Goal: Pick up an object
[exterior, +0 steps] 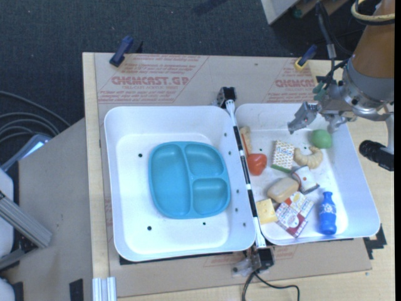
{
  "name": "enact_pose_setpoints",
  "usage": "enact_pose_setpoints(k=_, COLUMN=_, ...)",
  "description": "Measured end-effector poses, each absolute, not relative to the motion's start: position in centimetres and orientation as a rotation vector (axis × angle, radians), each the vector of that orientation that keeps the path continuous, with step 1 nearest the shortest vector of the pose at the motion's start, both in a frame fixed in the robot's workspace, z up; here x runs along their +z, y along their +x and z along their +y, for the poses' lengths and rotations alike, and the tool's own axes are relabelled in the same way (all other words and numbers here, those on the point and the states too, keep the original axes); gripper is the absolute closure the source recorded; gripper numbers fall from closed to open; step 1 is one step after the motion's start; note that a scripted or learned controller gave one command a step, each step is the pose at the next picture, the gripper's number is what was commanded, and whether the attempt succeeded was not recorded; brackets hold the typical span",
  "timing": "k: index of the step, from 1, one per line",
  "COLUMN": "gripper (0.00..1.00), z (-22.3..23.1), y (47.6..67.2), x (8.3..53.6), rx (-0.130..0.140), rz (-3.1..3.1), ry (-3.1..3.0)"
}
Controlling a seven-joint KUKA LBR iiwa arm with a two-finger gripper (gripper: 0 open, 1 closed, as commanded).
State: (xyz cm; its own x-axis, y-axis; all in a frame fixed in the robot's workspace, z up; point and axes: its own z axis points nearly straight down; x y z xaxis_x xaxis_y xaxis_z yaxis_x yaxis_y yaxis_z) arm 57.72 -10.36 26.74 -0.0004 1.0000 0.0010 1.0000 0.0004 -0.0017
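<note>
Green ball [322, 138] just below the claw [318, 115], in the right bin [366, 193].
Claw hangs over the bin's far end, its fingers spread, nothing between them; the ball sits just beside its right finger, touching a croissant [309, 158] nearer the camera. Farther from the claw lie a tomato [257, 163], cheese [266, 211] and blue bottle [326, 213]. A blue tray [188, 179] fills the left bin [125, 168].

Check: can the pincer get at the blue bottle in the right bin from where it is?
Probably yes. The blue bottle lies exposed near the right bin's front edge, nothing on top; the pincer hangs above the bin's back.
</note>
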Motion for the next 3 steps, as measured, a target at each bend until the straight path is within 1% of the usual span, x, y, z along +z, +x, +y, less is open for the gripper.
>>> enact_pose_setpoints(k=1, gripper=0.00, z=-16.8, y=55.6, x=8.4, rx=0.001, rz=-2.220, ry=-2.222)
enact_pose_setpoints(k=2, gripper=1.00, z=-16.8, y=55.7, x=9.5, rx=-0.001, rz=-2.221, ry=-2.223)
enact_pose_setpoints(k=3, gripper=0.00, z=-16.8, y=55.6, x=9.4, rx=-0.001, rz=-2.221, ry=-2.223)
